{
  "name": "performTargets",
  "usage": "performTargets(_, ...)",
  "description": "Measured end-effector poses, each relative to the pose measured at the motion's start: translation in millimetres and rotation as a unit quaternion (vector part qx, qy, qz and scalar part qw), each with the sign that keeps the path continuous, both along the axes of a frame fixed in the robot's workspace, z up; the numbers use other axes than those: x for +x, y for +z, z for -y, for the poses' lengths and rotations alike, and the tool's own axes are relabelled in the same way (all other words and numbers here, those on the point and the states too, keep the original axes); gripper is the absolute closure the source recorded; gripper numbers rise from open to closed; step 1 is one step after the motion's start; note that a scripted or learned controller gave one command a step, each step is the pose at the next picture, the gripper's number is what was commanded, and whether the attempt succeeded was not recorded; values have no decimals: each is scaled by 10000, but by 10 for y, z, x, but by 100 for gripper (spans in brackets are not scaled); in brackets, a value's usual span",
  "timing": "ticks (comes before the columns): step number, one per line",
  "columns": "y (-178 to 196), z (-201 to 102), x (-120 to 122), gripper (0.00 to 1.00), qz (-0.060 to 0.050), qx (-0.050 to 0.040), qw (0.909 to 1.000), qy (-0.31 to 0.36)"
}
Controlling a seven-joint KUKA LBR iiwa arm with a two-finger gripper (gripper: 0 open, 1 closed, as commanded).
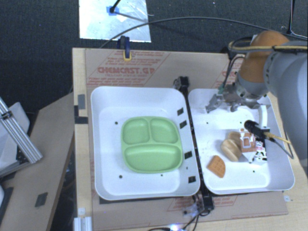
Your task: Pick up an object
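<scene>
Tool (222,101) hangs over the right bin (279,177), up near its back edge; can't tell its state. Toys (239,148) sit loose in that bin, green tray (151,144) left of it.

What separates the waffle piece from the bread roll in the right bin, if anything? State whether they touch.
Apart. The camera view shows a strip of white bin floor between the waffle piece and the bread roll above it.
</scene>
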State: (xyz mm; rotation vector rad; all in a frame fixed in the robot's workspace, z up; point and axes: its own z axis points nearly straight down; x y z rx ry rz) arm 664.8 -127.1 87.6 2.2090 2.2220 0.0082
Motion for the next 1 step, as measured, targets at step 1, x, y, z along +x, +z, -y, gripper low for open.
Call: performTargets(1,97,-3,-6,100,-10,1,10000,9)
